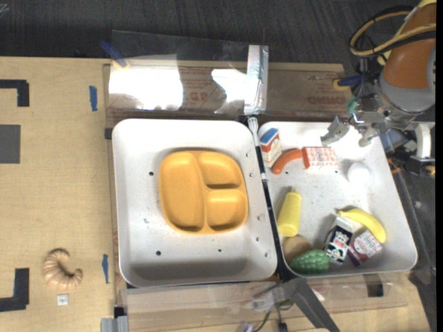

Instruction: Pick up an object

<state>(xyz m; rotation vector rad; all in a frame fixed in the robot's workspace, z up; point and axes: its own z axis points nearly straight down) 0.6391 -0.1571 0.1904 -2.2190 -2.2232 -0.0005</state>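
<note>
My gripper (348,135) hovers over the far right corner of the right bin (394,185), open, with nothing between its fingers. Just below and left of it lie a red-and-white box (320,158) and an orange sausage (287,159). A small milk carton (269,146) stands by the divider. A white round object (358,172) sits right under the gripper. Nearer the front are a yellow bottle (289,213), a banana (363,221), a black-and-white carton (338,244), a maroon can (365,246), a green pickle (311,261) and a brown lump (296,245).
The left bin (131,185) holds a yellow divided plate (204,190). A toy croissant (62,268) lies on the wooden bench at the front left. A clear plastic sheet (187,81) and a cardboard wall stand behind the bins. Cables hang at the arm's upper right.
</note>
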